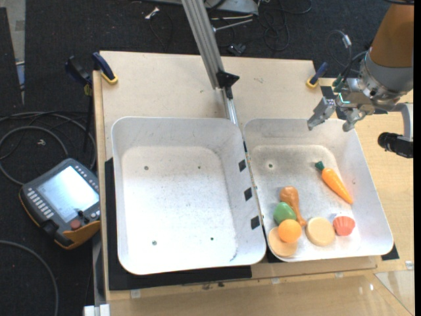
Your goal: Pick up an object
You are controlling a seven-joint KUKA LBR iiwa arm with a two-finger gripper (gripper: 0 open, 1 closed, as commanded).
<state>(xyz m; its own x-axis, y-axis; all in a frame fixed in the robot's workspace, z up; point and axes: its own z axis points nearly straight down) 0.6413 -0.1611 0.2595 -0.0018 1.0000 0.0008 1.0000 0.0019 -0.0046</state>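
Bench-side, we saw the gripper (334,118) with jaws apart, holding nothing, above the right bin's (299,137) far rim. The carrot (336,184) lay nearest, toys (309,224) clustered beyond; we feared a descent pinching the wall, missing everything.

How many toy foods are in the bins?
6, all in the right bin: a carrot near its right wall, a brown piece, a green one, an orange ball, a tan disc and a red piece along the front. More may hide underneath.
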